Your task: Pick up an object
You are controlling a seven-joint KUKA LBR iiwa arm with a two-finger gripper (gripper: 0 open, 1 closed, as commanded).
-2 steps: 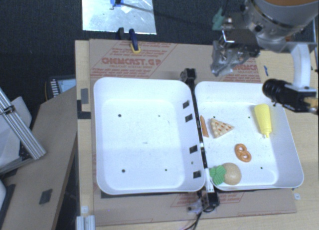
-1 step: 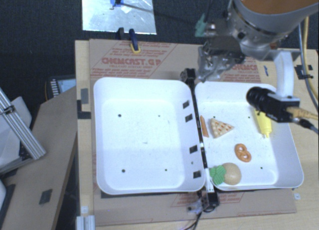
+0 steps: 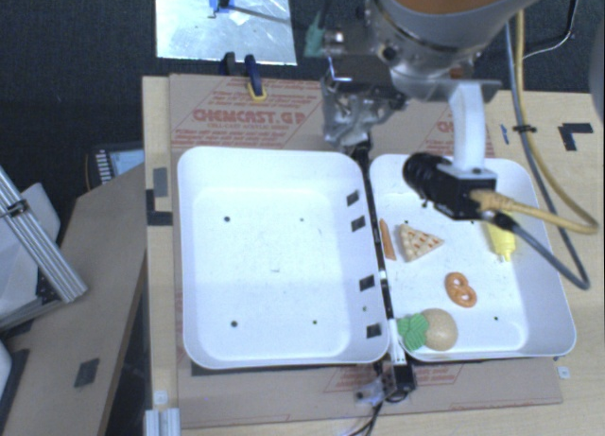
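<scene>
Plainly, nothing has been picked up yet: the gripper hangs above the far end of the seam where the two bins meet, with no object between its tips or under it. Its metal parts blur into the dark gap behind them, so I cannot tell whether it is spread or closed. Every candidate object sits in the right bin, nearer the camera than the gripper. Closest are a thin orange stick, lying along the bin's inner wall almost straight below the gripper in the view, and a pale triangular wedge just beside the stick, on its far side from the seam. Further out lies a small orange pretzel shape, and a yellow piece sits out toward the right bin's outer side, next to a black unit with a yellow cable that rides on the arm. Farthest, in the near corner, a round tan lump touches a green piece. The left bin lies to the other side of the gripper. By my reading, the whole pick remains: choosing a target, travelling toward the near side, descending, closing and lifting.
</scene>
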